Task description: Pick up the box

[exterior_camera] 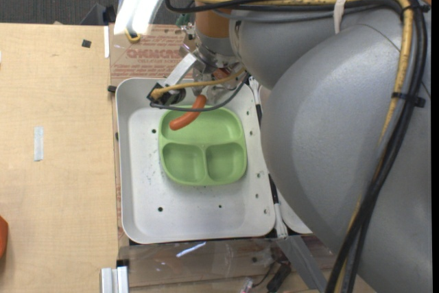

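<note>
Green tray [204, 160] lies just beneath the gripper [195, 89], inside the white bin [140, 213].

- A white bin [137, 168] sits on the bench [55, 113].
- A green plate [204, 147] with three compartments lies in the bin's upper middle.
- An orange sausage-shaped piece [188, 114] rests at the plate's upper left rim.
- A printed cardboard sheet [147, 55] lies beyond the bin.
</note>
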Robot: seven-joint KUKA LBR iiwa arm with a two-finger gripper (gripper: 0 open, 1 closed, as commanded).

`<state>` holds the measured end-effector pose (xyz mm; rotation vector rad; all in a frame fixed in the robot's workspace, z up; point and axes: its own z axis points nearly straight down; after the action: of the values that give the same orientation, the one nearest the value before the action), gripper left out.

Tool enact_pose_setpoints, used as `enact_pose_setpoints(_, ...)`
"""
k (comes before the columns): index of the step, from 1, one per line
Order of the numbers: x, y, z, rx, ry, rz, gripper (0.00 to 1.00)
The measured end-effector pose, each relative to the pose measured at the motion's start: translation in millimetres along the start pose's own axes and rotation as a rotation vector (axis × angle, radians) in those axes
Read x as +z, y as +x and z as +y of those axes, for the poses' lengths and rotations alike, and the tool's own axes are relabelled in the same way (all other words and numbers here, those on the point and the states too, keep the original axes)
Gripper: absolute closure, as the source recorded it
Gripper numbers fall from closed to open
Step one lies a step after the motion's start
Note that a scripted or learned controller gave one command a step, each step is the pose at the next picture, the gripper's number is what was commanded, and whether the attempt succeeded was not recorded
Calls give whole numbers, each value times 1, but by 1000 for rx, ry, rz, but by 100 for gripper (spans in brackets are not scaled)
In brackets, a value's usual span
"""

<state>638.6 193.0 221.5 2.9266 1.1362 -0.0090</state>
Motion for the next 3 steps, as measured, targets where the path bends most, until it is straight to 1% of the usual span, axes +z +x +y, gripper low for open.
enact_pose_setpoints(1,-4,-65,32,-13,1,0,100)
enact_pose_setpoints(2,-6,-28,21,513,0,3,100)
enact_pose_setpoints(3,-34,0,5,246,-1,2,100)
